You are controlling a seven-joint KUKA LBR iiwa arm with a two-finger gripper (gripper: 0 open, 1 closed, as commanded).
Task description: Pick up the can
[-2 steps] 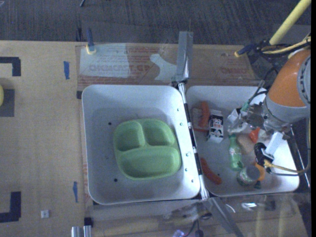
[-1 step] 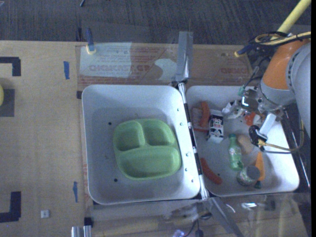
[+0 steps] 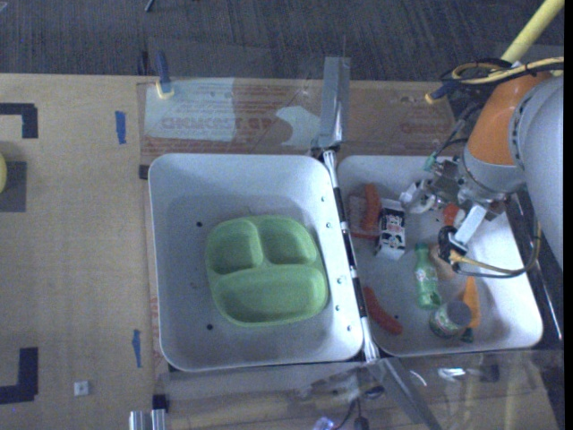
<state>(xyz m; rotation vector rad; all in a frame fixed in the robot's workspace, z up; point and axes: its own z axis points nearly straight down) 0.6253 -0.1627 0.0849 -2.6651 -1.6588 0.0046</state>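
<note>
Camera view: can (image 3: 449, 319) sits in right bin (image 3: 510, 330), near its front edge, just beside green bottle (image 3: 426, 278) and an orange piece (image 3: 472, 301). Pincer (image 3: 430, 195) hangs over the bin's far part, well apart from can; released or clenched, cannot tell. Small carton (image 3: 391, 229) and red stick (image 3: 382, 312) lie there too. Left bin (image 3: 170, 240) bears green tray (image 3: 265, 270).

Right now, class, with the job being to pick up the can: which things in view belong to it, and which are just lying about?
Belongs: can; right bin holding it.
Lying about: green bottle; small carton; long red piece; green divided plate; left bin.
</note>
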